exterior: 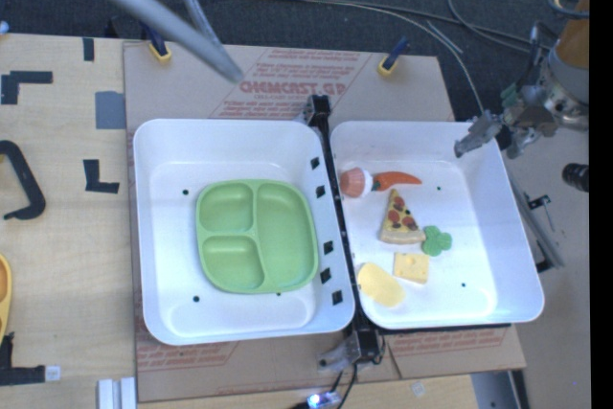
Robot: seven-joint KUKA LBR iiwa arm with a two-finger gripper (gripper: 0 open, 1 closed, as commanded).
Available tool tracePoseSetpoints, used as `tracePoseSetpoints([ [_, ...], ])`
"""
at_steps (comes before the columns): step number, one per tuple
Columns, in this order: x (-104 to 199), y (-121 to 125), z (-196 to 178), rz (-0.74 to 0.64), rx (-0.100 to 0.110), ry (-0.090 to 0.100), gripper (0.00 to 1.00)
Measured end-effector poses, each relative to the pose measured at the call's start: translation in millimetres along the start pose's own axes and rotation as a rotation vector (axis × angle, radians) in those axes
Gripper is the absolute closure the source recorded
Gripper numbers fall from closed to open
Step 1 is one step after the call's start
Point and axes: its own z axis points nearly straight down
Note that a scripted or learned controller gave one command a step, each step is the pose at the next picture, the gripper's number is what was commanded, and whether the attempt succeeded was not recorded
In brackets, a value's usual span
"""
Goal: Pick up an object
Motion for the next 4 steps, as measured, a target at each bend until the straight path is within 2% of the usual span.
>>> tracePoseSetpoints([
  [1, 1, 2, -8, -0.004, -0.013, -0.003, 0.00],
  [2, 4, 2, 56, -0.004, -0.008, -0.003, 0.00],
  [4, -2, -3, 157, -0.004, -0.008, -0.004, 0.00],
])
